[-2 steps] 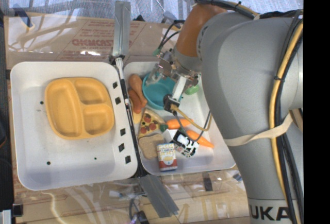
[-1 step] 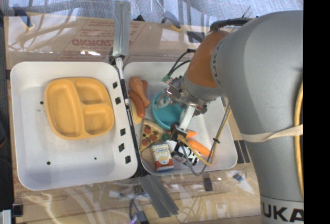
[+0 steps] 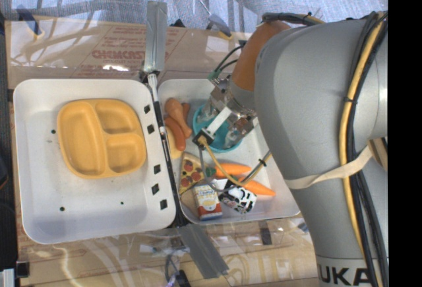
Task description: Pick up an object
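My gripper (image 3: 221,126) hangs over the right bin (image 3: 173,91), right above a teal bowl (image 3: 201,122) near the bin's middle. To its left lie two sausages (image 3: 177,122). Toward the front of the bin are a pizza slice (image 3: 191,172), two carrots (image 3: 245,177), a small juice carton (image 3: 208,202) and a black-and-white cow toy (image 3: 239,198). The arm hides the bin's right side.
The left bin (image 3: 39,200) holds a yellow divided plate (image 3: 101,136). A metal divider with black clips (image 3: 158,147) separates the two bins. Cardboard lies behind the bins.
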`<control>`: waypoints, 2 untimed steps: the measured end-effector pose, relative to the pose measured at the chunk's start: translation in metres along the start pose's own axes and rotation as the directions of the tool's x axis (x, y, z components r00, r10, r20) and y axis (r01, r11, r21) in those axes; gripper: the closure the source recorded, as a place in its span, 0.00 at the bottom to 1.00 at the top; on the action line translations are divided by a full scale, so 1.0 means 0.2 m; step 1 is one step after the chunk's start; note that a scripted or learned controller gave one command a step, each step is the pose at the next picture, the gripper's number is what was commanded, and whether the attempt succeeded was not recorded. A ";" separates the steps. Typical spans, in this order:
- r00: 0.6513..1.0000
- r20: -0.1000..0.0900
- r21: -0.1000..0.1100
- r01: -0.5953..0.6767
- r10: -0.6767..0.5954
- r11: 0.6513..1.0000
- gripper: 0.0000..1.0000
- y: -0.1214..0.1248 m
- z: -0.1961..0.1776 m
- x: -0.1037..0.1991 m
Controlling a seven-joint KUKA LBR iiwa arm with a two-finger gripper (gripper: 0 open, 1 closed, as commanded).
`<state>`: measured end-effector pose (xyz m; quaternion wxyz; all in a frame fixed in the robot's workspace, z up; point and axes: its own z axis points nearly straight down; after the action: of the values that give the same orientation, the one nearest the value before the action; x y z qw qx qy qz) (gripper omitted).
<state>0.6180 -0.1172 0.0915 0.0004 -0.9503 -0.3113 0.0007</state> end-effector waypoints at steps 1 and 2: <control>0.991 0.001 0.002 -0.133 0.133 0.991 0.00 0.02 -0.30 0.11; 0.996 0.001 0.003 -0.094 0.094 0.996 0.00 -0.11 -0.11 0.03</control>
<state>0.6098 -0.0968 0.1135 0.0015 -0.9639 -0.2661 0.0015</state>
